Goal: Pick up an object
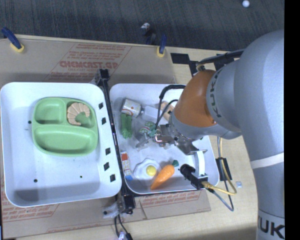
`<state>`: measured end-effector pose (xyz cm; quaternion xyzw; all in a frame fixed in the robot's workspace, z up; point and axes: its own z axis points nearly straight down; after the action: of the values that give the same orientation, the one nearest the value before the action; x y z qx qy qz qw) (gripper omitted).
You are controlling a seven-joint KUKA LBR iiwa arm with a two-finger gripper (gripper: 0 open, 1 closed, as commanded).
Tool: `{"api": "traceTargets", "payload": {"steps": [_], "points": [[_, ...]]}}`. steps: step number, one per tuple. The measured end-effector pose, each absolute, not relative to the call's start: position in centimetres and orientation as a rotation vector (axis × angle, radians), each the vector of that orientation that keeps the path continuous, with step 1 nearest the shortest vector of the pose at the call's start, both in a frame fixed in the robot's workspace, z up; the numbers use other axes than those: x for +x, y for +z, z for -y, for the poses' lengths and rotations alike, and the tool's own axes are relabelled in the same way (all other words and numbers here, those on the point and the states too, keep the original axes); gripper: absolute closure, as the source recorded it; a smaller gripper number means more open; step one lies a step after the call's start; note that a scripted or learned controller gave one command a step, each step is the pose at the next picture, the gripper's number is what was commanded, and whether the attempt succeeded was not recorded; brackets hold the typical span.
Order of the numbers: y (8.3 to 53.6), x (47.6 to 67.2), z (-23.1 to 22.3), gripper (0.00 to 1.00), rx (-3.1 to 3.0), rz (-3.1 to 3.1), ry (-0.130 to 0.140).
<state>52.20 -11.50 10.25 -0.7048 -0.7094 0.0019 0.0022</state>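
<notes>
We find the gripper (157, 136) low in the right bin (121, 174), at its middle, among small cluttered items; whether it is open or closed we cannot tell, as the wrist hides much of it. The nearest clear candidate is the carrot (163, 176), lying toward the bin's near wall, below and slightly right of the gripper in the camera view. Its long axis runs diagonally, tip toward lower left. It is orange and tapered, just beside a fried egg (146, 170).
</notes>
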Motion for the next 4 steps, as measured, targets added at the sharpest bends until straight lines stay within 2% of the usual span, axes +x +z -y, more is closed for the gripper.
{"api": "traceTargets", "payload": {"steps": [1, 2, 3, 4], "points": [[11.3, 52.3, 11.5, 1.0, -2.206, 2.234, 0.006], [19.3, 47.7, 15.2, 1.0, -2.218, 2.226, 0.0], [20.3, 47.7, 17.9, 1.0, -2.218, 2.226, 0.0], [26.9, 55.5, 14.3, 1.0, -2.215, 2.229, -0.002]]}}
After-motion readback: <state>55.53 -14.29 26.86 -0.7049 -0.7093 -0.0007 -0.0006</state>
